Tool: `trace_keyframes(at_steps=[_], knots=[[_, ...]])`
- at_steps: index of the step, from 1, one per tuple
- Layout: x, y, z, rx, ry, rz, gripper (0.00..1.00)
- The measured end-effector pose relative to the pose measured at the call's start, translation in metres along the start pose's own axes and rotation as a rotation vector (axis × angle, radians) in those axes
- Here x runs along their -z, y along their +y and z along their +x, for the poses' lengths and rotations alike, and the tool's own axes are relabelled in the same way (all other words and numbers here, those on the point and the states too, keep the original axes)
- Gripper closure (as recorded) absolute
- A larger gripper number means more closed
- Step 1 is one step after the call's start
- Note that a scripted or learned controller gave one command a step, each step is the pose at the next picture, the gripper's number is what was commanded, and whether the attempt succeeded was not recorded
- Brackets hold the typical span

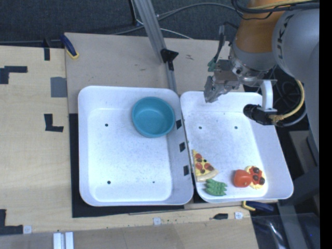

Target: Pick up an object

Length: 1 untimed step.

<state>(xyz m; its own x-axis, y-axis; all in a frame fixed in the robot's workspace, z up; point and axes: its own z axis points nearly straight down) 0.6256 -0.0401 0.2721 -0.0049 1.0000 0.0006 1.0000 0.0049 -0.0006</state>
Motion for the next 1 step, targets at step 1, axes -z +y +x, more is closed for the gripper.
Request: trace_keyframes(at_steps=[1], knots=[[-0.0039, 0.0123, 0.057, 0.0, 0.0, 0.0, 1.0]])
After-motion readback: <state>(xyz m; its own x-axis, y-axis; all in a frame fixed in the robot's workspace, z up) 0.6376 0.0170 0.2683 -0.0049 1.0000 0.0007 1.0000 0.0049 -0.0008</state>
